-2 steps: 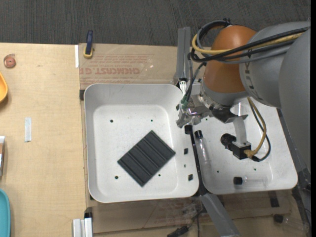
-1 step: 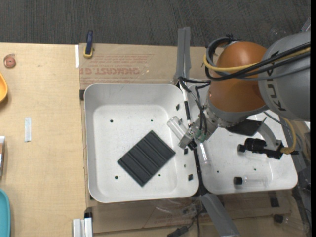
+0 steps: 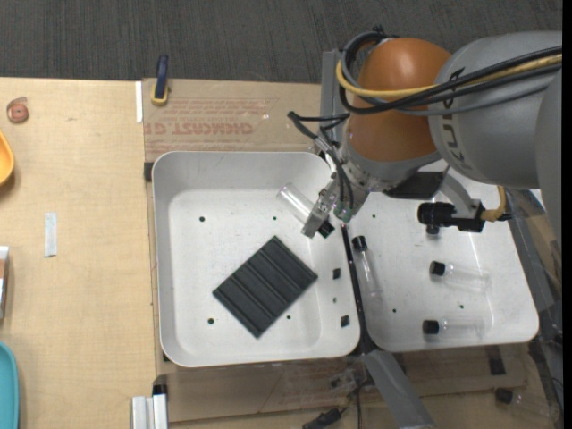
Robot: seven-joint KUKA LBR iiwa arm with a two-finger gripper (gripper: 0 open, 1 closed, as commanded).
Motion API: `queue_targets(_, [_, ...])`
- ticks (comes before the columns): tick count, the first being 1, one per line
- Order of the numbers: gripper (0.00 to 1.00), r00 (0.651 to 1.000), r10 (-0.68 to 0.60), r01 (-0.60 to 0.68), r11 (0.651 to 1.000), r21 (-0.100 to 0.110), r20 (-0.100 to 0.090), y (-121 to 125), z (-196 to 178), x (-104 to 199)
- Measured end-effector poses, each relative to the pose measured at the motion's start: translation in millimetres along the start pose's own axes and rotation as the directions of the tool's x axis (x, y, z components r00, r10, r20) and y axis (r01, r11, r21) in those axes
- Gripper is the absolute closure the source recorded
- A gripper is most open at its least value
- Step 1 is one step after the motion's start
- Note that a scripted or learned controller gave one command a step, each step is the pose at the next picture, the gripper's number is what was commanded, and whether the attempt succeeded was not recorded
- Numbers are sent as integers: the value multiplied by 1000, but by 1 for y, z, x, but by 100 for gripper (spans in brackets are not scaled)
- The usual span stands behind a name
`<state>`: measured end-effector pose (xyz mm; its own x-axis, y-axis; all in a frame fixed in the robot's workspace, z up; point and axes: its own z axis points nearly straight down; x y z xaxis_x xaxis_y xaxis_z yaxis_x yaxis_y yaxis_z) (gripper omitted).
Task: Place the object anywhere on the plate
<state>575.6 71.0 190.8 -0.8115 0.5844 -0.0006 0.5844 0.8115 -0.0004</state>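
A dark, ribbed rectangular plate (image 3: 265, 286) is seen lying flat and turned at a slant on the floor of the left bin (image 3: 174, 266), well clear of every wall, with bare white floor left open all round it. Above and to its right, a clear tube-like object (image 3: 293, 199) is seen right at the gripper (image 3: 319, 222), near the bin's right rim; whether it is pinched cannot be told. In the right bin (image 3: 509, 320), small clear vials with black caps (image 3: 451, 273) are scattered.
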Motion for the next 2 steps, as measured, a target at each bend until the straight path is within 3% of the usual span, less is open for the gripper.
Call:
queue_targets(1, [100, 879, -478, 478, 879, -1, -1, -37, 0, 27])
queue_targets(2, [0, 878, -478, 478, 878, -1, -1, -37, 0, 27])
